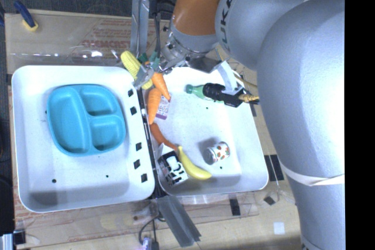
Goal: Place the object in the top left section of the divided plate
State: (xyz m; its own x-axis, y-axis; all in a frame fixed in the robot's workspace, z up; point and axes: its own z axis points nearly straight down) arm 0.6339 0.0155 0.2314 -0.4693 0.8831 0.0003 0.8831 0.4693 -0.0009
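One blue plate (63,117) lies in the left bin (35,178) on the worktop (70,26), and we see it well apart from the tool (153,67), which hangs at the far left corner of the right bin (249,149), just beside a corn cob (132,62) and a carrot (159,86). We cannot tell whether the tool is clenched or released. A banana (196,168), a cup (218,153) and a bottle (205,91) lie elsewhere in that bin.

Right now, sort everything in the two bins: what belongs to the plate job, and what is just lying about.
Job: blue divided plastic plate in the white left bin; gripper; yellow corn cob beside it, perhaps the object to place.

Lying about: orange carrots; yellow banana; green bottle; small white patterned cup; black-and-white block.
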